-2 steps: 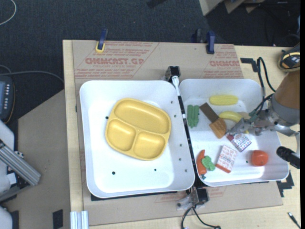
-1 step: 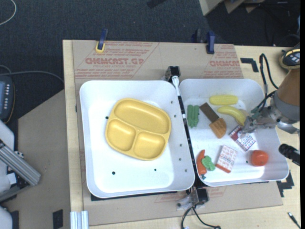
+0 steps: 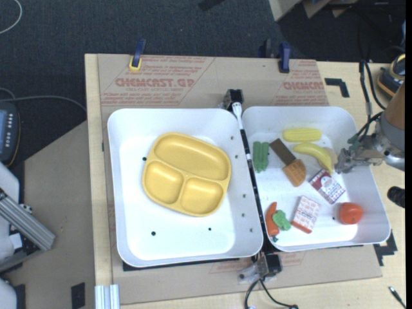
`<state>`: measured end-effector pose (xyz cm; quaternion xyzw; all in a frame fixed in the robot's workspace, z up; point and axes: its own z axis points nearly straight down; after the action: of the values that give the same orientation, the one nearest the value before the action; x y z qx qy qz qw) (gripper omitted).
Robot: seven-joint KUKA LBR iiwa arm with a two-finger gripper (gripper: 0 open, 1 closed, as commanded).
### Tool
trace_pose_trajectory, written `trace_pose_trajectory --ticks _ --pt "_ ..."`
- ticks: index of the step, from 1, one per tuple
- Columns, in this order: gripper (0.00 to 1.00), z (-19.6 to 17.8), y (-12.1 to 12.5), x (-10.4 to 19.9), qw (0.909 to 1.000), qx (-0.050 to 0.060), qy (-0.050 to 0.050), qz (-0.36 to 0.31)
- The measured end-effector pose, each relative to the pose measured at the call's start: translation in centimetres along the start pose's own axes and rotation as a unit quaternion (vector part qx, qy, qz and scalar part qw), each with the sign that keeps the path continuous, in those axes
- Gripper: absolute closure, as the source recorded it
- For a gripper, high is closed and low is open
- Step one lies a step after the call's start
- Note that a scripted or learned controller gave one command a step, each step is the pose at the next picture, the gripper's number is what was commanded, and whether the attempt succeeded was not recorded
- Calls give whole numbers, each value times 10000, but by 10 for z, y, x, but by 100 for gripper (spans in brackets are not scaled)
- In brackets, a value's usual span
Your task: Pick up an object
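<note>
Bench (image 3: 193,82): brown board left of gripper (image 3: 342,163), printed "CHEMCAST GP".
Floor (image 3: 77,18): dark carpet.
Gripper: over banana (image 3: 314,153); grip cannot tell.

Glossy yellow plastic tray (image 3: 187,174), smooth white plastic bins (image 3: 122,192), matt printed cardboard underlay (image 3: 174,76), shiny plastic tomato (image 3: 349,213)

Left bin (image 3: 122,172): divided plate (image 3: 186,174) at centre. Right bin (image 3: 367,172): corn (image 3: 302,134) upper middle, banana (image 3: 315,153) below it, tomato (image 3: 349,213) lower right, carrot (image 3: 278,221) lower left.
</note>
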<state>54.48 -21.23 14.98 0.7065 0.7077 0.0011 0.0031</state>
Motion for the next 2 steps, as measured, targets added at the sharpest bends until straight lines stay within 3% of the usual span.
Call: trace_pose_trajectory --ticks 1,2 --pt "100 -62 0 -8 10000 -9 -6 5" --pt "100 -76 1 -8 10000 8 3 4"
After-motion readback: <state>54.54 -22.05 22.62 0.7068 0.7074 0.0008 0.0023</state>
